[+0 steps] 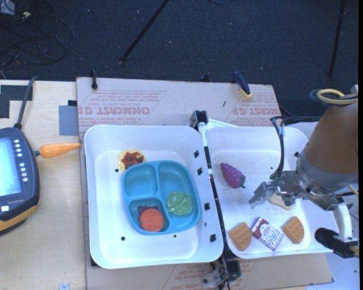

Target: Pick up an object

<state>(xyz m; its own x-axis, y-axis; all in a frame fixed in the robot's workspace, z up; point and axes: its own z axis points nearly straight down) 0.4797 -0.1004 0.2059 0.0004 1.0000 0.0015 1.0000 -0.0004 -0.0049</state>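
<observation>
My gripper hangs low in the right bin, near its right side, with its fingers spread open. A small tan piece lies just under it, partly hidden; nothing is visibly gripped. A purple bunch of grapes lies to the gripper's left. Along the bin's front edge sit a brown waffle-like piece, a red and white packet and a second brown piece.
The left bin holds a blue divided plate with a green item and a red one, plus a yellow-red toy. An orange carrot and a control pendant lie on the bench at the left.
</observation>
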